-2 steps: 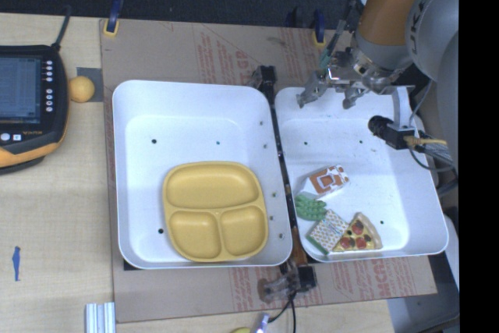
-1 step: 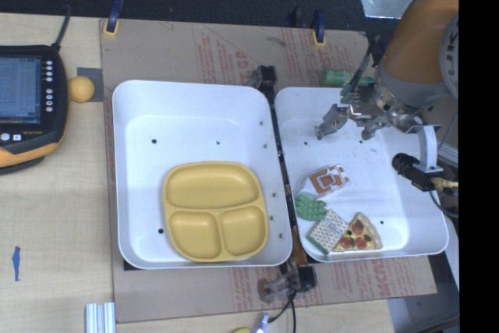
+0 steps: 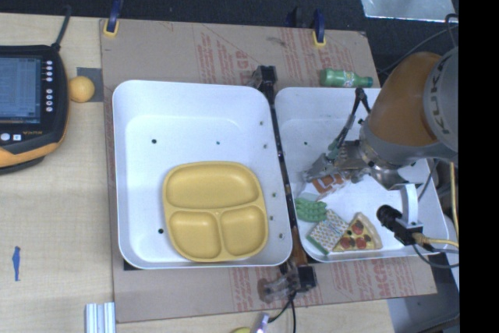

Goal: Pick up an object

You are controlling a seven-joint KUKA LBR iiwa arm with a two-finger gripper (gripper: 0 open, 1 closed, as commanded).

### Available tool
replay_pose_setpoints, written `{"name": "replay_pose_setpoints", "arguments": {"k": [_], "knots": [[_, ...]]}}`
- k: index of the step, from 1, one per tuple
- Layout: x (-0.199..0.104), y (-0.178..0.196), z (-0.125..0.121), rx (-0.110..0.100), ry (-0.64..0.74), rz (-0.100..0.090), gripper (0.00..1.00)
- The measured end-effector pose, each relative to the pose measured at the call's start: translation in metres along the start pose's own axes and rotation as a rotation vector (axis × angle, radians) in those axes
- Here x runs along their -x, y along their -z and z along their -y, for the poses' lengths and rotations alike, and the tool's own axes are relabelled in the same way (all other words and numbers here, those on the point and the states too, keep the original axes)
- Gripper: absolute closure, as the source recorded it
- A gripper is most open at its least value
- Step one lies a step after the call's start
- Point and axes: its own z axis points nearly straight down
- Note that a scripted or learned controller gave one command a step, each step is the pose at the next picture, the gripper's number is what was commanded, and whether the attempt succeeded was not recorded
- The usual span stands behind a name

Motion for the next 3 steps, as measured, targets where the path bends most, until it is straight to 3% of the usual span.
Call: {"name": "replay_pose_setpoints", "arguments": {"k": [1, 2, 3], "knots": [[0.106, -0.013, -0.036, 0.020, -0.002, 0.002, 0.00], [0.109, 0.001, -0.038, 0.026, -0.001, 0.006, 1.00], [0.106, -0.006, -0.035, 0.014, -0.001, 0.005, 1.00]]}}
